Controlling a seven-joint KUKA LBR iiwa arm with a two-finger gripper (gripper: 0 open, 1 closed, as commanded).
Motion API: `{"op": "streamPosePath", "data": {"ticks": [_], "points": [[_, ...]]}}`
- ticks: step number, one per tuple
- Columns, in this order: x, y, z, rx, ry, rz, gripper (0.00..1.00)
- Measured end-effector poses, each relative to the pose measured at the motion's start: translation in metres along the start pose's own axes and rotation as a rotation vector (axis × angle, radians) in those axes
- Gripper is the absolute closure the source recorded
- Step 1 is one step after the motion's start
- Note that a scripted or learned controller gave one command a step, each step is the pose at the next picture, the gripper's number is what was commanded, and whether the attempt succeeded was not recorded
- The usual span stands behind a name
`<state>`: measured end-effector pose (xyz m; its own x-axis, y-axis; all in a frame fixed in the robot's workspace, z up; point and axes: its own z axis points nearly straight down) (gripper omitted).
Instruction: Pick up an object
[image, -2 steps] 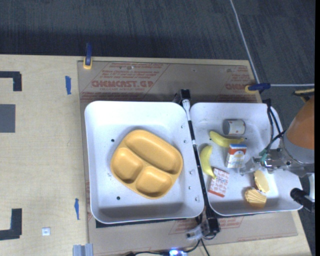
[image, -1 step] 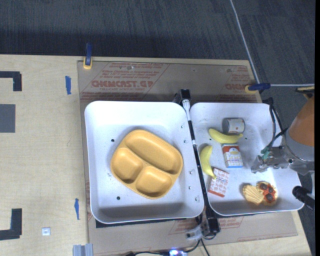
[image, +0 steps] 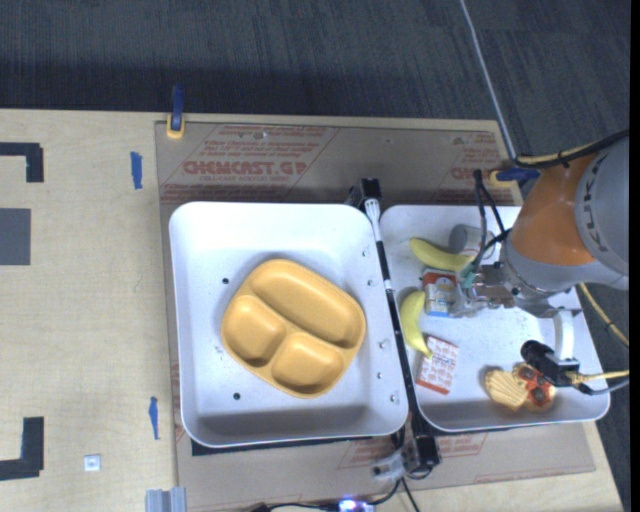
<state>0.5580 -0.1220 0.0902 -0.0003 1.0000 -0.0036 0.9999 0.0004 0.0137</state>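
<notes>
Two shallow white bins side by side on the table (image: 80, 300): left bin (image: 190, 330) and right bin (image: 480, 340).

In the left bin, one yellow tray (image: 292, 326) with three compartments, lying flat and turned at an angle, taking up most of the floor (probably too broad for a two-finger grasp).

In the right bin, the small things, loosely scattered, likely to offer a choice of targets:
- Two bananas: a far banana (image: 440, 254) near the back wall and a left banana (image: 412, 320) along the left wall.
- One small red-and-white carton (image: 438, 295) between them.
- One flat red-and-white packet (image: 438, 366) just in front of the left banana.
- One grey round piece (image: 461, 238) beside the far banana.
- One tan waffle-like piece (image: 504, 388) near the front wall, touching an orange-red bit (image: 540, 392) too small to name.

Reaching in from the right, the gripper (image: 474, 288), low over the right bin and just beside the carton, apparently lined up on it as the object to pick. Open or closed: cannot tell at this slant. Nothing seen held. Carton down in the bin, not yet lifted by the look of it.
</notes>
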Motion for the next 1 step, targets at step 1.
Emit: {"op": "streamPosePath", "data": {"ticks": [1], "points": [[0.0128,0.1044,0.0022,0.034,0.003,0.001,1.00]]}}
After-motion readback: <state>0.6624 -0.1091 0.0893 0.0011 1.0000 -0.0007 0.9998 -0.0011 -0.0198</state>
